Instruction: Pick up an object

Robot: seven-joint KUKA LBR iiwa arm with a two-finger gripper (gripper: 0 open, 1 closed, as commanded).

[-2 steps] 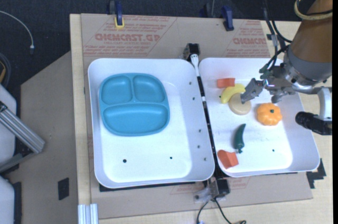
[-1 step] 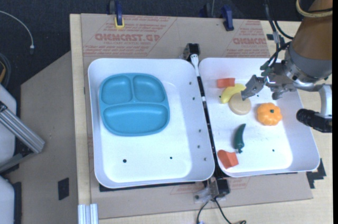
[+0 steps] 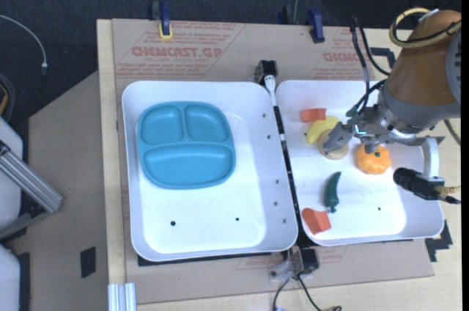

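The right bin (image 3: 410, 225) holds several small toys. A red-orange block (image 3: 313, 114) lies near its back left, with a yellow piece (image 3: 320, 130) and a tan round piece (image 3: 335, 149) just in front of it. An orange pumpkin-like toy (image 3: 372, 160) sits mid-bin. A dark green pepper (image 3: 333, 191) and a red-orange wedge (image 3: 316, 220) lie toward the front left. My gripper (image 3: 360, 135) hangs low over the bin between the yellow piece and the orange toy, close to both. The wrist hides what lies right under it.
The left bin (image 3: 146, 229) carries a blue divided plate (image 3: 187, 144) in its back half. A black part of the arm (image 3: 416, 183) juts over the right bin's right side. Clamps and cables sit along the bench's back edge.
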